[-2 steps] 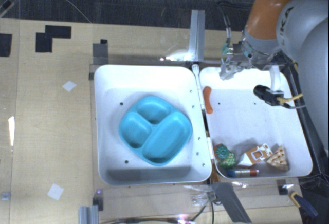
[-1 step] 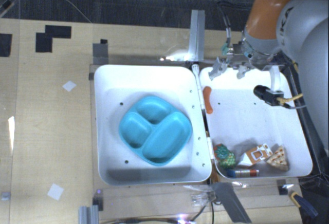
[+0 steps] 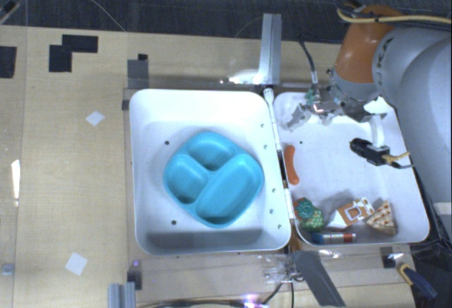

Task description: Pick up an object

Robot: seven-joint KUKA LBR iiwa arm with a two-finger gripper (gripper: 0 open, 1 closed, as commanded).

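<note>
Gripper (image 3: 305,114) low in right bin (image 3: 409,158); cannot tell its state, arm (image 3: 395,73) hides much.

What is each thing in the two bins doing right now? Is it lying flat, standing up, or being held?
blue divided plate: lying flat, right way up, in the left bin.
orange piece: lying flat by the right bin's left wall.
green lumpy toy: resting on the bin floor.
marker: lying on its side.
gripper: over the right bin's far corner, nothing seen between its fingers.
</note>
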